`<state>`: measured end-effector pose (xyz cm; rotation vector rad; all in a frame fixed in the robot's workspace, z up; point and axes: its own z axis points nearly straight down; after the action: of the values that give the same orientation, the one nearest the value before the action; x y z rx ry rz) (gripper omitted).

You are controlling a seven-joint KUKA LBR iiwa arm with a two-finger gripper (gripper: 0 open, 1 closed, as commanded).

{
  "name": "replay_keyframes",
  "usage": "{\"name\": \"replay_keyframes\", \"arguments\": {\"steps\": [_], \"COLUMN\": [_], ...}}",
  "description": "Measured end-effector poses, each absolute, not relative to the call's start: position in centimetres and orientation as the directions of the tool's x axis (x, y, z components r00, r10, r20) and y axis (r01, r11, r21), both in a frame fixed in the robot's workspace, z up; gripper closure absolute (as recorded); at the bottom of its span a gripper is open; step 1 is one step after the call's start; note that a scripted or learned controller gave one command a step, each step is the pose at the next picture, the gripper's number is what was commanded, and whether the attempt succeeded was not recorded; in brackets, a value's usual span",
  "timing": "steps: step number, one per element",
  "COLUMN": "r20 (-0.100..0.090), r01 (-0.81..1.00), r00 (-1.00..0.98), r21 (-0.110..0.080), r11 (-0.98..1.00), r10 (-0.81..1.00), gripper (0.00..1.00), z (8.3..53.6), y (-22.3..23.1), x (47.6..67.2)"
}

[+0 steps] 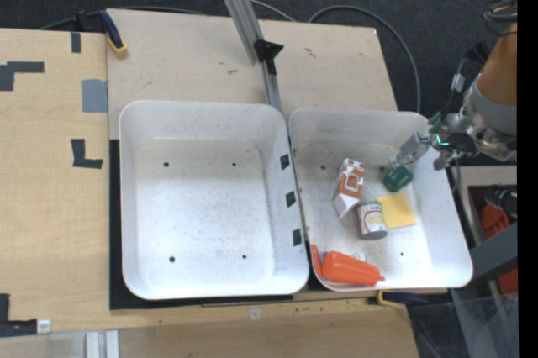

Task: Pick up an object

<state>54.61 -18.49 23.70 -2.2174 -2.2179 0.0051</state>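
Orange carrot-shaped toy (348, 268) lies nearest me, well below my tool (409, 153). Closer to it sit a can (371, 220), yellow block (397, 211) and carton (348, 186). A green object (398, 177) touches the tool's tip; I cannot tell its grip.

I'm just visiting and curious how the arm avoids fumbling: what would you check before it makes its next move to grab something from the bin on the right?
1. Objects available in the right white bin: ok. A small white and orange carton, a silver can, a flat yellow sponge, an orange carrot-shaped toy and a small dark green object.
2. Gripper over that bin: ok, near its upper right.
3. Nearest target: ok, the green object lies just below the gripper.
4. Something already held: cannot tell.
5. Target stands free: not ok, the can touches the sponge and the carton lies close by.
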Motion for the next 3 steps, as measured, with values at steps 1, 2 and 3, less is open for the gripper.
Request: {"name": "replay_keyframes", "arguments": {"steps": [1, 2, 3], "r20": [0.000, 0.001, 0.000], "r01": [1.000, 1.000, 1.000], "r00": [-0.002, 0.000, 0.000], "r21": [-0.001, -0.008, -0.007], "r11": [0.002, 0.000, 0.000], "r10": [1.000, 1.000, 1.000], "gripper": [0.00, 0.00, 0.00], "z": [24.0, 17.7, 13.1], "y": [-18.5, -19.0, -19.6], "x": [54.7, 54.8, 54.6]}}
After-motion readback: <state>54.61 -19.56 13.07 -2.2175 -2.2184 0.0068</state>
